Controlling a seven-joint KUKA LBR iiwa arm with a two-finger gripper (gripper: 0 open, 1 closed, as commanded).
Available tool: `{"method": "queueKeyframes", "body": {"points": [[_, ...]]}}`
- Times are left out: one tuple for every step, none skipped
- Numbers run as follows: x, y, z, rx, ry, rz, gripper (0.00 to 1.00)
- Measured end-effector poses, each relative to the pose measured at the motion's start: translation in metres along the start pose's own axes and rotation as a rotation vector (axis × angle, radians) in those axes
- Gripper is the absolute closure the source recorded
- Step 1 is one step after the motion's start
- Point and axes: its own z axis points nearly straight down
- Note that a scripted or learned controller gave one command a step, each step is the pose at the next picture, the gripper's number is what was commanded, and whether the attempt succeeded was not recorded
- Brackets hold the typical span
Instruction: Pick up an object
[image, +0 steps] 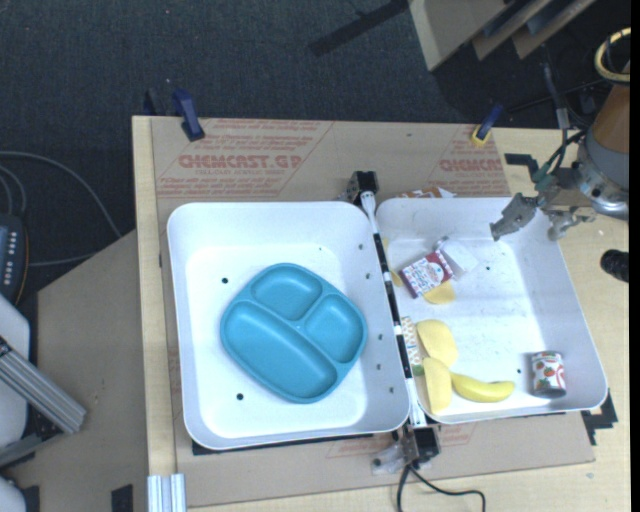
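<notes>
Camera view: my gripper (532, 216), fingers spread and holding nothing, above right bin (560, 290) far edge, beyond banana (481, 388).

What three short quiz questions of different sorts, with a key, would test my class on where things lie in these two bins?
1. True or false: the blue three-compartment plastic plate lies in the left white bin.
2. Which lies nearest the right white bin's near right corner? A) yellow toy banana B) small red-and-white can C) red-and-white carton
3. Fill in: the grey two-finger gripper hangs over the right bin's far ____ corner.

Key: 1 true; 2 B; 3 right.
</notes>
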Motion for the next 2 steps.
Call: {"method": "queueKeyframes", "body": {"points": [[0.051,0.026,0.049,0.001,0.001,-0.001,0.00],[0.078,0.040,0.137,-0.004,-0.002,-0.001,0.00]]}}
